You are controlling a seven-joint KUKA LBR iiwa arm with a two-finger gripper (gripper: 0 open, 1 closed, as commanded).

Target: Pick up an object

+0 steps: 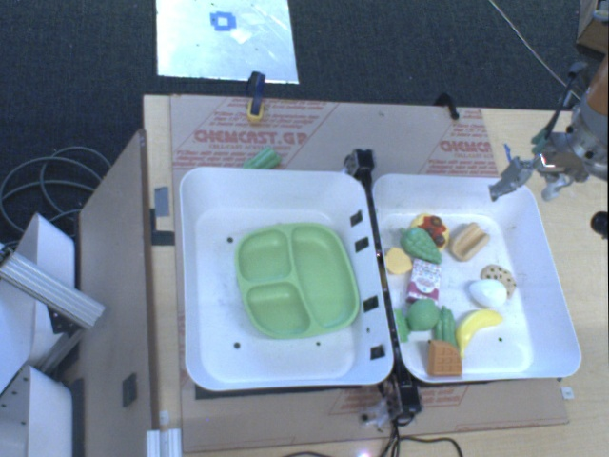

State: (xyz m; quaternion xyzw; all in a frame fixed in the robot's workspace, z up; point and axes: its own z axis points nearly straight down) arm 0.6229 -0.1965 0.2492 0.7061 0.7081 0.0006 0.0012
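Approach step: the grey two-finger claw [531, 179], fingers spread and empty, hovers at two o'clock above the right white bin [547, 284]; next, descent toward the yellow plastic banana [478, 327].

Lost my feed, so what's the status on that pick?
Claw open, holding nothing, above right bin's far corner. Toy food pile untouched in that bin. Nothing in the way.
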